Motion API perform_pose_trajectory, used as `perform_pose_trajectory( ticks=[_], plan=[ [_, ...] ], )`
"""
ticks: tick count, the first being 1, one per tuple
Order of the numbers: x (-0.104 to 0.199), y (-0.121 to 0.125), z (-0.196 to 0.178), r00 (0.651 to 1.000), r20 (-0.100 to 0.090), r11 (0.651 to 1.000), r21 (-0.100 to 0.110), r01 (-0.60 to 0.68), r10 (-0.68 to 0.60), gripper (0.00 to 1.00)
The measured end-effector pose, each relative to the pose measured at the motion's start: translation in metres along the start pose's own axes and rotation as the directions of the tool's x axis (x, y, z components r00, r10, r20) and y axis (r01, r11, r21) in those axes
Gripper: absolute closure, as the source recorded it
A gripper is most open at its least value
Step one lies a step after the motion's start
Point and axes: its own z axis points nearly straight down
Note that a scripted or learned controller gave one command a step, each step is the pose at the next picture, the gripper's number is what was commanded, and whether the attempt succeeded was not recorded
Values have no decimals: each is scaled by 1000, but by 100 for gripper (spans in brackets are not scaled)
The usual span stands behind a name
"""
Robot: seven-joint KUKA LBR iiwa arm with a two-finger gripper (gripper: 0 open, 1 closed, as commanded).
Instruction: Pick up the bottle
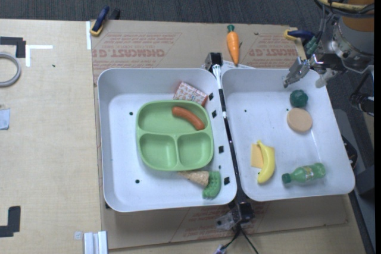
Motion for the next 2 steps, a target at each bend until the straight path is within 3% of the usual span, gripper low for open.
perform_pose_trajectory(
  ticks=[1, 2],
  plan=[
    [0, 0, -10, 1000, 1, 1000, -1, 2, -2, 100],
    [-92, -19, -112, 990, 1, 990, -1, -140, 140, 100]
  ],
)
